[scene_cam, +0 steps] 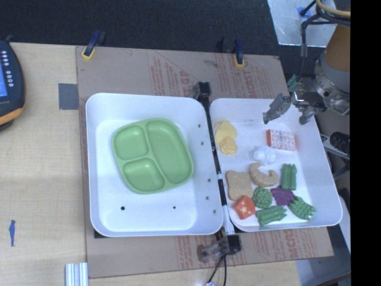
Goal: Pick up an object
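You are seeing the arm being cut off at the right edge, so most of it stays hidden. The claw is hovering over the right bin's upper rim with its fingers spread apart, gripping nothing. The red-and-white packet is lying in that bin just at the claw's 6 o'clock, apart from it.
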Motion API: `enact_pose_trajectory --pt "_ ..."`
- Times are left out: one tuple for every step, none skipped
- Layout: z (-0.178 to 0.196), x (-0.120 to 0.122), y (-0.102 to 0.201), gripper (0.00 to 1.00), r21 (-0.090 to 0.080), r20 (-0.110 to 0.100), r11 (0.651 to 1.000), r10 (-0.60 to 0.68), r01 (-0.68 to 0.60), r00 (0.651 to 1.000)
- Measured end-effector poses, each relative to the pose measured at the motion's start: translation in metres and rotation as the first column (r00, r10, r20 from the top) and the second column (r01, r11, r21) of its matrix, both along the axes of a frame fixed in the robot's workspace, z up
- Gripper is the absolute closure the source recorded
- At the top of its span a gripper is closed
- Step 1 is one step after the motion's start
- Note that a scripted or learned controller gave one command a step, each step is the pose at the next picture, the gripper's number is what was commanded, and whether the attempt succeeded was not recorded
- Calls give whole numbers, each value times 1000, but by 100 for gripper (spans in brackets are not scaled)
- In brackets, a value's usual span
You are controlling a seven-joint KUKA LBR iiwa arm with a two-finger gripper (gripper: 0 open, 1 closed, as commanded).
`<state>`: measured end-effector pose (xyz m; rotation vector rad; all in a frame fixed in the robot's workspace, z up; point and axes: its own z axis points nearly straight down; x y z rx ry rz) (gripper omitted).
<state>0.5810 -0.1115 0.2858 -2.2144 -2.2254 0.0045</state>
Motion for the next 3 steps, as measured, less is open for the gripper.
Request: enact_pose_trajectory --pt "-105 -44 -24 0 2 -13 1000 -3 3 1000" --pt "-199 -67 -42 0 2 -6 1000 -1 1 1000" --pt "-193 -22 -44 0 -1 5 1000 2 -2 1000"
